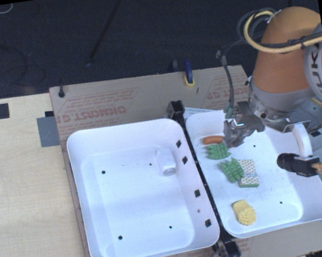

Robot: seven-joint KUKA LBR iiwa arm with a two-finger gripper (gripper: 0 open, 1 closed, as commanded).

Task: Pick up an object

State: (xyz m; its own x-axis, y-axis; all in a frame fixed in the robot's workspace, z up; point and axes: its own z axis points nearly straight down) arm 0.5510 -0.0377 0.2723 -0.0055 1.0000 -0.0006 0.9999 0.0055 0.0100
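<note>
My gripper hangs over the back of the right bin, close above an orange sausage-shaped piece and a green leafy piece. Nothing shows between its fingers. Further forward lie a second green piece, a small patterned green and white block and a yellow corn-like piece. In the left bin a small white cup-like thing lies near the back right.
The grey arm with its orange band fills the upper right, with cables around it. A black divider with clips runs between the bins. Cardboard lies under the bins on a pale wooden bench.
</note>
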